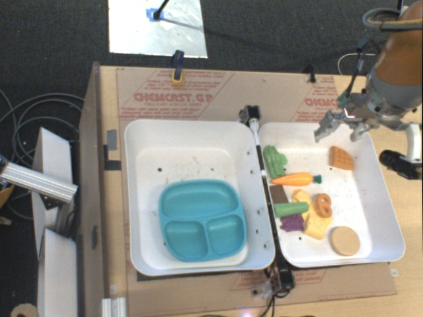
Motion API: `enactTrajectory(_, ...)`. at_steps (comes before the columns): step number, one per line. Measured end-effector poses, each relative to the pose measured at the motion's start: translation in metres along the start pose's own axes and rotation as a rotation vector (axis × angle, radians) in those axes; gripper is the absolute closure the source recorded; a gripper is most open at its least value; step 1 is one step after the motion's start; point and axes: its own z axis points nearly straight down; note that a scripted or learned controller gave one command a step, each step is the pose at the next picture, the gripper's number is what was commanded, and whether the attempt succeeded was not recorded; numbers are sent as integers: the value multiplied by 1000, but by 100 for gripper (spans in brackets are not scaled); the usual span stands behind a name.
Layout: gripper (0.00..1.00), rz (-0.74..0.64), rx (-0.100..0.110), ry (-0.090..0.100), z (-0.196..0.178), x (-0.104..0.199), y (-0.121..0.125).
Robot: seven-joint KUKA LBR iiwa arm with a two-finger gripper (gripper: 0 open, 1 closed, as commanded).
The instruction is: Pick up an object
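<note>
A: Camera view, status? Where's the gripper (342, 125)?

B: Over the back edge of the right bin (386, 197), up near its far rim. Two fingers (323, 128) spread apart, nothing between them. Not holding anything.

A: Candidates for the pick?

B: All in the right bin. Waffle piece (341, 158) sits alone toward the back, closest to the gripper, just below it in the frame. The rest bunches along the divider side: green leafy toy (274, 157), carrot (295, 178) lying crosswise, a brown block (278, 193), green cucumber-like piece (289, 209), purple piece (291, 222), yellow cheese-like chunk (313, 223) with a pretzel (322, 205) on top of it, round cookie (345, 240) toward the front.

A: Left bin (145, 177)?

B: Teal divided plate (201, 220) lying flat in it. Too wide for the fingers, I'd guess.

A: Best bet?

B: My guess is the waffle. It's isolated, so there's room for the fingers on both sides. The cluster items touch or overlap, so there's a risk of a nudge or a double grab. The arm (400, 58) comes in from the right and looks high above the bin; it'd need to descend first.
</note>
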Motion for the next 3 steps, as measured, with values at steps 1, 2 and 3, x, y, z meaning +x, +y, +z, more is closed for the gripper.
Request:
enactTrajectory(1,0,3,14,3,168,2,-58)
enactTrajectory(2,0,3,-7,-4,173,-64,8)
enactTrajectory(3,0,4,0,-1,174,-84,-5)
